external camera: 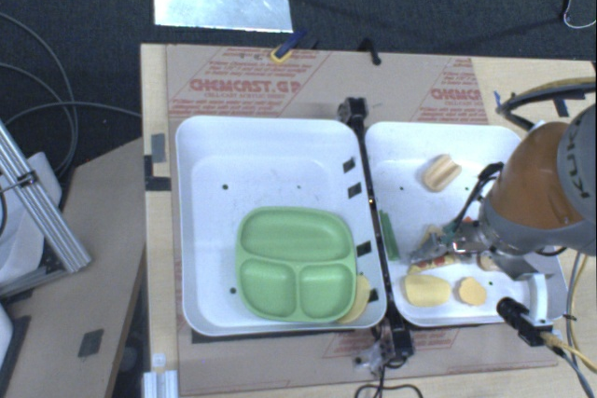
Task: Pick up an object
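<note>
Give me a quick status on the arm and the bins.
Gripper low in right bin, grip unclear. Bread roll, yellow pieces loose nearby. Green tray in left bin.

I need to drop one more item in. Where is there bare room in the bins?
Left bin: bare floor along the far wall, beyond the green divided tray, and a strip on its left. Right bin: bare far-left corner beside the bread roll. Its near half is crowded: gripper, yellow piece, round slice.

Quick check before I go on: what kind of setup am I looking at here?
Most likely a robotics lab bench for pick-up trials: two white bins on a cardboard-covered bench, toy food such as a bread roll and a green divided plate, loose cables, and the arm's claw.
</note>
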### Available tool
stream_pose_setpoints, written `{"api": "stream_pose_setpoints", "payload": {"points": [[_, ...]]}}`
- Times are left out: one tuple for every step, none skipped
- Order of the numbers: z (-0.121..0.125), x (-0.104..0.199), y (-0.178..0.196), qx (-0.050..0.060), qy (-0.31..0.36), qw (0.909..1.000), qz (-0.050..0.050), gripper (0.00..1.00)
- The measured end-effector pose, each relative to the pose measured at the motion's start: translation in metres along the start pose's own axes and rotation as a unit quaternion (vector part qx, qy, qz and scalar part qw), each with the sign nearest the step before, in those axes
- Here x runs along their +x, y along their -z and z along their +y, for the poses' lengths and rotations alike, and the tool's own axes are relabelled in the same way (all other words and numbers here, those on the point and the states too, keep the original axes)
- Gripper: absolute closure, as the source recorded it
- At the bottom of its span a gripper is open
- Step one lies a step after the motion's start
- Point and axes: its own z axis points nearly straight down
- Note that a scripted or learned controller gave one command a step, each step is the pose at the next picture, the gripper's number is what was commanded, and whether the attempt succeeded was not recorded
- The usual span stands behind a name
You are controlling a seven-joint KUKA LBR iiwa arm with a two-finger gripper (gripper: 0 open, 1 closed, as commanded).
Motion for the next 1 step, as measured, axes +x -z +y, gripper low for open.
{"api": "stream_pose_setpoints", "payload": {"points": [[0.0, 0.0, 0.0, 0.0, 0.0, 1.0, 0.0, 0.0]]}}
